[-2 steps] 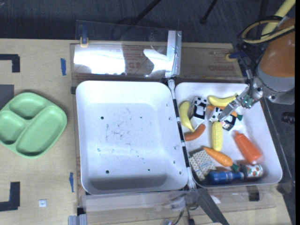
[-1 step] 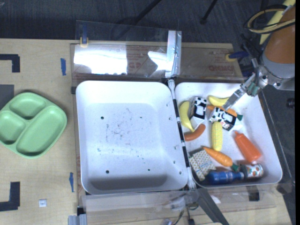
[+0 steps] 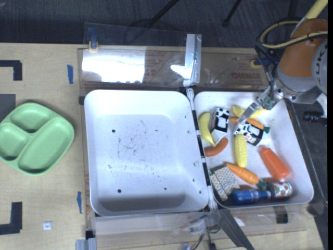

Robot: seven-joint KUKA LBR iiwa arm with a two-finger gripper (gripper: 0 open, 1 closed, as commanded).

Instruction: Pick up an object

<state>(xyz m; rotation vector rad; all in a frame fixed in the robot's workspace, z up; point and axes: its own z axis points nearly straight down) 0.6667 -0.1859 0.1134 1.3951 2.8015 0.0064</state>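
Pale wooden bench, dark floor

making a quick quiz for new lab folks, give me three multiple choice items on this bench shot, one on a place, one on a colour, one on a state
1. Where does the green divided plate lie?
A. in the left bin
B. on the bench left of the bins
C. in the right bin

2. What colour is the corn cob?
A. yellow
B. blue
C. white

3. How is the blue bottle posed?
A. upright
B. lying on its side
C. leaning on the arm

B: it rests on the wood outside the left bin.
A: plainly yellow.
B: it lies flat along the right bin near wall.
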